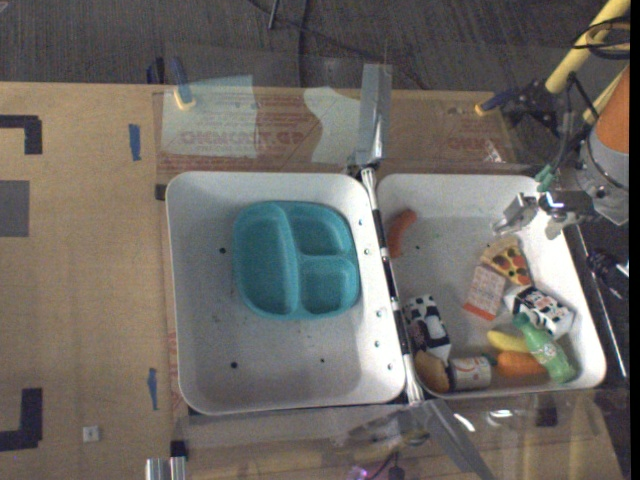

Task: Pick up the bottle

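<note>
Along the lower edge of the right bin (590, 298), a small cluster of toy items crowds the near wall. The green bottle (546, 351) lies tilted in the lower right corner of that bin, its cap pointing up-left, touching a yellow banana (508, 341) and an orange carrot (520, 364). Left of these lie a small can (470, 372) and a round brownish piece (432, 370), with a black-and-white cow-patterned carton (428, 324) just above them. A second cow-patterned carton (545, 311) sits just above the bottle.

Farther up are an orange-and-white packet (485, 292), a pizza slice (508, 261), and a red-brown sausage (400, 230) near the bin's upper left corner.

The left bin (190, 298) holds a teal divided plate (296, 259).

At the upper right of the frame, the gripper (533, 212) hovers over the right bin's upper edge, well apart from the bottle; whether it is spread or pressed together cannot be told.
</note>
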`<move>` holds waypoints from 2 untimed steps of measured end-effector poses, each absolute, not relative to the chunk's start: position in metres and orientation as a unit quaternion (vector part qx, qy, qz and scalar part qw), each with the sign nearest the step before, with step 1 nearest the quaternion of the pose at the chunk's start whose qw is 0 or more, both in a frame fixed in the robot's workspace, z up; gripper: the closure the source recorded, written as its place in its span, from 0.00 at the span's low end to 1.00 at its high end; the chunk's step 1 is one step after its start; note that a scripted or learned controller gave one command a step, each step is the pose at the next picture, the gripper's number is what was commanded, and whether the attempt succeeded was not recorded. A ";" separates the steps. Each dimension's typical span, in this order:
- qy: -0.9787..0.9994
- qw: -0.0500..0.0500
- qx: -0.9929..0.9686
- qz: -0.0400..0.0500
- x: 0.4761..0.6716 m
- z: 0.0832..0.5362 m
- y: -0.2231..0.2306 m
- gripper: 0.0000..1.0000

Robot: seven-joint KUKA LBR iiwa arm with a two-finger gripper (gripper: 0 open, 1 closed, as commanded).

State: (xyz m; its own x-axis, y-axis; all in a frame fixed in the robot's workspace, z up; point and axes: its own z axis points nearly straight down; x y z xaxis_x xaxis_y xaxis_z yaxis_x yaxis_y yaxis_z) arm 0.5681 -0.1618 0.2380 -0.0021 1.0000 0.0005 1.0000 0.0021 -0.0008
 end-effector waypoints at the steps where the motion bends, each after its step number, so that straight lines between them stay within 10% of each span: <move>1: -0.721 0.000 -0.693 0.000 0.550 0.149 -0.217 0.00; 2: -0.682 -0.003 -0.731 -0.009 0.504 0.093 -0.216 0.00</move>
